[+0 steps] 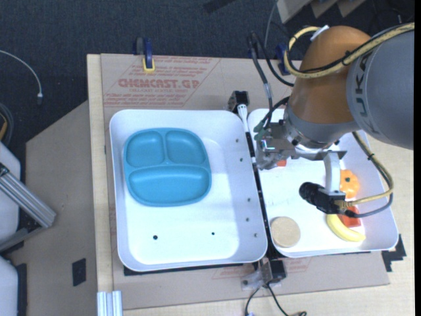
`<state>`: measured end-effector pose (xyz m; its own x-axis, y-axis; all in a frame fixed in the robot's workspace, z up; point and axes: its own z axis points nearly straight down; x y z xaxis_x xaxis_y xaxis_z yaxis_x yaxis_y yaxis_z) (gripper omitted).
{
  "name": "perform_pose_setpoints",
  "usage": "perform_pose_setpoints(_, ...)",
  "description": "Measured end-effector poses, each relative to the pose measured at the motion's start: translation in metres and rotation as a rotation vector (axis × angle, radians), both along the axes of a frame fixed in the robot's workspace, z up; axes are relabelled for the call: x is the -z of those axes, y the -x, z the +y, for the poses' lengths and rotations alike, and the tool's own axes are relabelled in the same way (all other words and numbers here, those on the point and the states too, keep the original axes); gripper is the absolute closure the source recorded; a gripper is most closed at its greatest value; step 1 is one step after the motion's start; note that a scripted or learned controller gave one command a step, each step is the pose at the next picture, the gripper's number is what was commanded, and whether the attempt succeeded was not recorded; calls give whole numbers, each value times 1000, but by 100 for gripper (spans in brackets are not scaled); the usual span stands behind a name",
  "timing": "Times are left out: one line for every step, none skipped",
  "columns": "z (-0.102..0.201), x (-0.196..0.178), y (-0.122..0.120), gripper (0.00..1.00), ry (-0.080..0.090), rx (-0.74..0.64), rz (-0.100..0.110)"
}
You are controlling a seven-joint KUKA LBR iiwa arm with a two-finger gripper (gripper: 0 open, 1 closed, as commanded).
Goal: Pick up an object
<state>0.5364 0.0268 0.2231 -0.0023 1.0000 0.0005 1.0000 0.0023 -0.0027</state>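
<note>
Several small items lie just beyond my gripper (271, 151) (finger state I cannot tell); I'd pinch the light, rigid round disc (285, 231) across its edges.

Red capital letters reading "CHEMCAST GP" are printed on the brown protective paper (168, 78) that covers the surface, just beyond the far rim of the left bin (118, 176). Smaller red lines of print sit above and below that name, too small and faint to read.
</note>
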Motion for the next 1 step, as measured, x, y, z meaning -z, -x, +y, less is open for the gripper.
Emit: perform_pose_setpoints(43, 4, 36, 100, -1, -1, 2)
